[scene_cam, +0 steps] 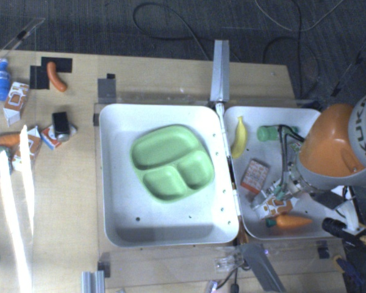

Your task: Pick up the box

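Box lies flat mid right bin, just right of the banana. Gripper sits low beside it, near the carrot and a small carton; I cannot tell its state, wrist blocks view. I would come down on the box's short sides, clear of the clutter. Green tray in left bin, irrelevant.

Left bin holds a green divided tray, lying tilted near centre. Right bin holds a banana along its left wall, a green cup on its side, a red-and-white box, and a carrot near the front edge. The arm reaches over the right bin; gripper sits low just right of the box, above the carrot. Finger state unresolved.
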